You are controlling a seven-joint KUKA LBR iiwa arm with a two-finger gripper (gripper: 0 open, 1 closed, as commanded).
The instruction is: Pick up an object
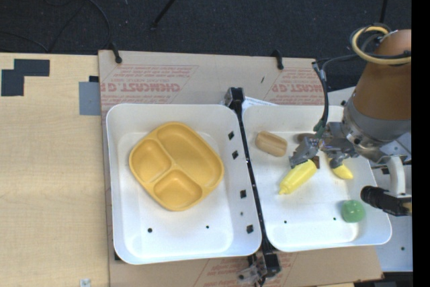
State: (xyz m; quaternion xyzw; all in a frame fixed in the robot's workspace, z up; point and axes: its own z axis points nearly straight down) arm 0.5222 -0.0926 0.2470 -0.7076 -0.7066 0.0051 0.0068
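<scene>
Green ball (353,211) nearest; yellow tapered bottle (297,178) lying slanted; claw (321,152) above it, grip state unclear.

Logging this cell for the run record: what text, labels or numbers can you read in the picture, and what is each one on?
"CHEMCRST. G.P": red print, upside down, on the cardboard sheet behind the left bin; spelling uncertain.
The same print repeats behind the right bin; too blurred to confirm.
Red print on the cardboard's front edge: unreadable.
</scene>
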